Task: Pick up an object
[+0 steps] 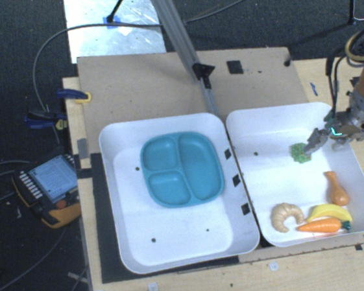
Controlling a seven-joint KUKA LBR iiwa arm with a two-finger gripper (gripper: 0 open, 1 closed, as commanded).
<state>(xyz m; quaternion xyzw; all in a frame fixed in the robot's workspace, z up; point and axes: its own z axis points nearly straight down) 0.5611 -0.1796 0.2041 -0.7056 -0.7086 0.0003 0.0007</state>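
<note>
A small green broccoli piece (299, 153) lies in the right bin (265, 184), toward its far right side. My gripper (313, 141) reaches in from the right edge and its tip sits right beside the broccoli, touching or nearly touching it. Whether the broccoli is held cannot be told. Nearer the front right corner lie a brown drumstick (334, 188), a tan croissant (287, 216), a yellow banana (330, 211) and an orange carrot (320, 227).
The left bin (130, 232) holds a blue divided plate (182, 168). A grey pole (179, 31) slants across the board behind the bins. Clamps and a handheld device (48, 189) lie off the bench to the left.
</note>
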